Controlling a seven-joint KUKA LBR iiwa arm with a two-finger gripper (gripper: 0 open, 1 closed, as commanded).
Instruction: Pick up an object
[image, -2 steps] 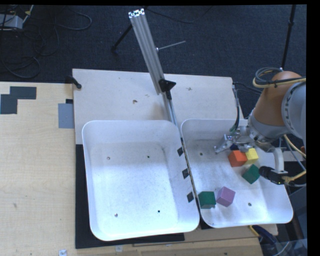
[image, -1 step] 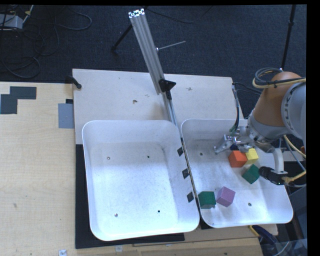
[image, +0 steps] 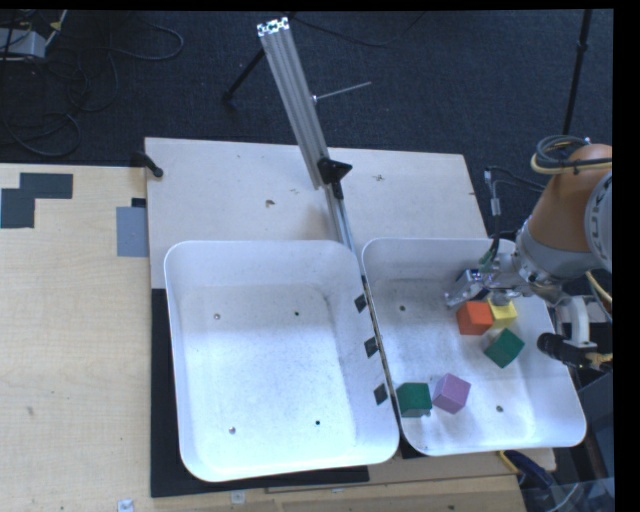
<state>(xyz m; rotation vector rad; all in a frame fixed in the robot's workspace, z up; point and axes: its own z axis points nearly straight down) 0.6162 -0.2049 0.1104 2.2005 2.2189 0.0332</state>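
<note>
The right bin (image: 560, 425) holds several small blocks. An orange block (image: 474, 317) lies next to a yellow block (image: 503, 311) in the bin's upper right. A green block (image: 504, 348) sits just below them. Near the front left of that bin are a darker green block (image: 414, 399) and a purple block (image: 452, 392) side by side. My gripper (image: 476, 287) hangs just above and left of the orange block, low over the bin floor. Nothing shows between its fingers.
The left bin (image: 190, 270) stands beside the right one, with a row of black clips (image: 368, 345) along the shared wall. A slanted metal rail (image: 300, 110) rises from behind the bins. My arm (image: 565, 225) comes in over the right bin's right side.
</note>
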